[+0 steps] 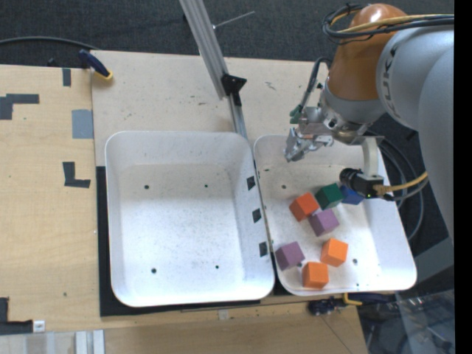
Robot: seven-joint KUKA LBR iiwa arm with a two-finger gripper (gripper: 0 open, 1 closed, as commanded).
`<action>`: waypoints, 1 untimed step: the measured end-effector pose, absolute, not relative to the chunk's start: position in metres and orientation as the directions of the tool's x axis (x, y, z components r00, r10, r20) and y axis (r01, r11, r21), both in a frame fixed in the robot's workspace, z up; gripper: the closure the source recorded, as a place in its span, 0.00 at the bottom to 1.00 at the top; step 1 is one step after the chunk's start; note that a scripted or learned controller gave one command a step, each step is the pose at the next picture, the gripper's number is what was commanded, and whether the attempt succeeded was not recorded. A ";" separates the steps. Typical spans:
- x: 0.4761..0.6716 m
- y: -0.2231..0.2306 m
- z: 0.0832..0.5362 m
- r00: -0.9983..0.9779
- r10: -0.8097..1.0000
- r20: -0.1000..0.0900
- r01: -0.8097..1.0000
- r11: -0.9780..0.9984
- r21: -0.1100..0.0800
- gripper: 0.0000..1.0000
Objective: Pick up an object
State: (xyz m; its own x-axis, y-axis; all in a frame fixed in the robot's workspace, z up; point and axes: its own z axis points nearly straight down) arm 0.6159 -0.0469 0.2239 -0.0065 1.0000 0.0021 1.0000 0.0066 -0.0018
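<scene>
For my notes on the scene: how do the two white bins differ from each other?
The right bin holds small blocks, orange, purple and green; the left bin shows only dark specks on its floor. The gripper hangs over the right bin's far end, not the left bin. Both are shallow, white and touch side by side.

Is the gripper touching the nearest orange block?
Apart. The camera view shows the gripper near the right bin's far edge, with bare white floor between it and the orange block lower in the bin.

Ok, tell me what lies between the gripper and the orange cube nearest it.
In the camera view, bare white floor of the right bin lies between the gripper and that orange cube; no other block sits in that stretch.
</scene>
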 end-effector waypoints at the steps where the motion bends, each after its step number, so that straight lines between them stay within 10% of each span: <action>1: 0.613 0.010 0.217 -0.007 1.000 0.002 1.000 0.007 -0.002 1.00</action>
